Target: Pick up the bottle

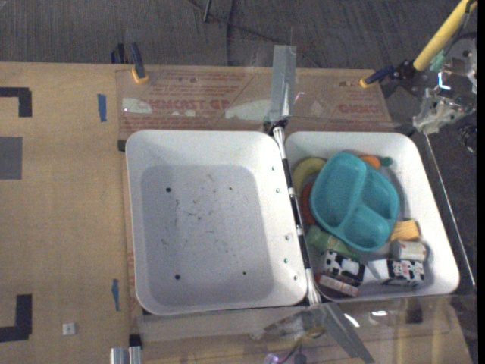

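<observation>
Bottle (322, 240) mostly under teal tray (355, 199).

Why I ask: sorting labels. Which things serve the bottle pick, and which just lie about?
Job: gripper; green thing under the teal plate, maybe the bottle; right bin.
Lying about: teal plate; cow-print cartons; orange block; left bin.

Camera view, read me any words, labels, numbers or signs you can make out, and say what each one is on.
Red print on the cardboard sheet behind the left bin: blurred, not readable.
Red print on the cardboard behind the right bin: blurred, not readable.
Two small black-and-white cartons in the right bin: patterned, no legible text.
Nothing can be quoted with confidence.
</observation>
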{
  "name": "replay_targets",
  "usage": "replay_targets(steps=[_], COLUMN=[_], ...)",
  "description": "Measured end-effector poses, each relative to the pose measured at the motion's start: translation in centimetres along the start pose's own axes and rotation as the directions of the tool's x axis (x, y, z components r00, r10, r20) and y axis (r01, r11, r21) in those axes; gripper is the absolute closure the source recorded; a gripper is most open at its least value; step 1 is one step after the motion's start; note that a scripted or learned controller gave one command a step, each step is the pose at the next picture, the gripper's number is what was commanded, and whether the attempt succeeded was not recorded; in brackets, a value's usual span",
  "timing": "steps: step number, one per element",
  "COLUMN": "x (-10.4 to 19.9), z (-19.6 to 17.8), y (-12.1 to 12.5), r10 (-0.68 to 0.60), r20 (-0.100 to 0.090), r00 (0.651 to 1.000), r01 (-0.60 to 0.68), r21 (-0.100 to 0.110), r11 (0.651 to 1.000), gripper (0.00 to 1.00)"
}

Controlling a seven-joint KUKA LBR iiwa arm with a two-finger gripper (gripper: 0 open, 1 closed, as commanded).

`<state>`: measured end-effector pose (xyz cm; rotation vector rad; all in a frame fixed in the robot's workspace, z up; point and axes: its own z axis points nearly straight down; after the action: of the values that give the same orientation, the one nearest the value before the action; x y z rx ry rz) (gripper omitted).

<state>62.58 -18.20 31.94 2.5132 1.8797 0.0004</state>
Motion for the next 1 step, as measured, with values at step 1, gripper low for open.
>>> replay_targets(steps=[1], x=[0.0], z=[0.0], y=[0.0], r10=[0.0], r20=[0.0], r00=[1.0], r01=[0.0], r21=[0.0], r11=[1.0], gripper=[0.0])
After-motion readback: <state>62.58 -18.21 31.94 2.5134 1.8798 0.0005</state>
